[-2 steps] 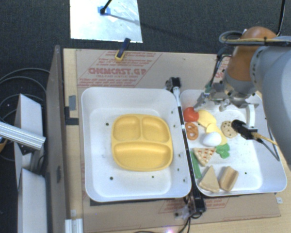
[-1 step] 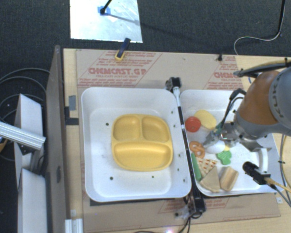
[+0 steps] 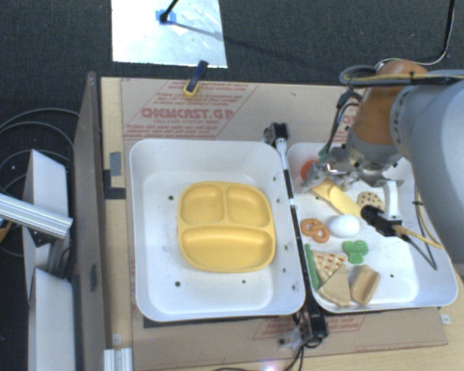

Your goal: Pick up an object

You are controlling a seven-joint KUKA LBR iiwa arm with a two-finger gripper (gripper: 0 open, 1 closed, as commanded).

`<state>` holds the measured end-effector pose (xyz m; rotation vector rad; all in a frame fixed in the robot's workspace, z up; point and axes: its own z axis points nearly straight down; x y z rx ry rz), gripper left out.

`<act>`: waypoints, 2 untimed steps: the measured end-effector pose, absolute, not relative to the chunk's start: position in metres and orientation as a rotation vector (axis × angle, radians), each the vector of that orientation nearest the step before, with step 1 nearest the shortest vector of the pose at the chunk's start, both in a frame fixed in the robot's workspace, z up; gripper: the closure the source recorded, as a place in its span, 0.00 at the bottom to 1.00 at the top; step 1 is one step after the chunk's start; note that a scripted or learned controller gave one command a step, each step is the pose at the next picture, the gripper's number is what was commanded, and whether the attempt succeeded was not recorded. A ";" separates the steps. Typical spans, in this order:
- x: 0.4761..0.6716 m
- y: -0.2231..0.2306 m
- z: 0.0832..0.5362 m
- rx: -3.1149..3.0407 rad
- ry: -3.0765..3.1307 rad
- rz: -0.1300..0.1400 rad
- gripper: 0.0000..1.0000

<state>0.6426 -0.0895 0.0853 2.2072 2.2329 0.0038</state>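
Observation:
The right bin holds several toy foods. A yellow wedge lies near its back, with a white egg and an orange pretzel just in front of it. My gripper hangs low over the back of this bin, right above the far end of the yellow wedge. A red piece shows at the gripper's left side. A speckled cookie lies to the right of the wedge.
A green piece, a sandwich triangle and two tan bread pieces lie at the right bin's front. In the left bin sits a yellow divided plate. The grey arm covers the right bin's back right.

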 end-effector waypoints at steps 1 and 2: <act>0.664 -0.088 0.085 2.213 2.226 0.005 0.00; 0.665 -0.088 0.097 2.208 2.227 0.005 1.00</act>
